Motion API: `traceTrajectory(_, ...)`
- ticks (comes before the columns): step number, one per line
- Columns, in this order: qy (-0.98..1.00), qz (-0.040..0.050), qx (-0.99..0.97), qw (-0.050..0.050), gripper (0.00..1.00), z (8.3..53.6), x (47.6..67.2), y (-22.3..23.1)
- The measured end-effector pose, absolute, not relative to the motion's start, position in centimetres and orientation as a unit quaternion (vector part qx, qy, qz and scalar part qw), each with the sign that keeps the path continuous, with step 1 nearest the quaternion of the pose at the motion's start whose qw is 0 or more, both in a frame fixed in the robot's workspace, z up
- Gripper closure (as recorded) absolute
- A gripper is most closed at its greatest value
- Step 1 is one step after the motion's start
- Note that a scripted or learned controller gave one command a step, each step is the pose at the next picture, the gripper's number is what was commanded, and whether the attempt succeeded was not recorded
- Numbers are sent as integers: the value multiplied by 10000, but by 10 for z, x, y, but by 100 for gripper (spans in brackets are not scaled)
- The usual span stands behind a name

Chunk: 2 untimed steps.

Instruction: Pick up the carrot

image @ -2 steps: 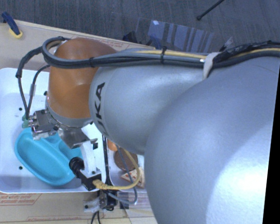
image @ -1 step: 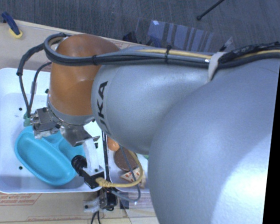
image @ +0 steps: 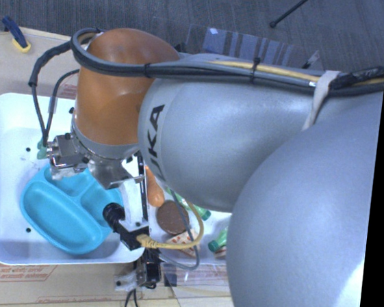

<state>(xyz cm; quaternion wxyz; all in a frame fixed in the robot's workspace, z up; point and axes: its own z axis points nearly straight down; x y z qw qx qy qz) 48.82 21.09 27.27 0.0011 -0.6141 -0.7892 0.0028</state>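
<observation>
The carrot [image: 154, 190] is a small orange piece lying just right of the wrist, near the divide between the two bins, partly hidden by the arm and cables. My gripper [image: 91, 169] hangs below the orange band [image: 116, 92], low over the left bin [image: 5, 162]. It is directly above the upper edge of a blue dish [image: 64, 216]. The carrot sits to the gripper's right, apart from it. The wrist body blocks the view under the gripper.
A brown round object [image: 172, 217] lies just below the carrot. Green items [image: 217, 243] show at the right bin's near side. The grey arm covers most of the right bin. A blue and yellow tool [image: 15, 33] lies on the bench at the far left.
</observation>
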Motion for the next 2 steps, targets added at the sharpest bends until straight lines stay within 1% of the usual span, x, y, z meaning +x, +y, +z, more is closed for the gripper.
traceTrajectory(1,-8151,-14,-5793,-30,100,379,486,168)
traceTrajectory(2,-7085,49,-7057,20,100,298,475,191)
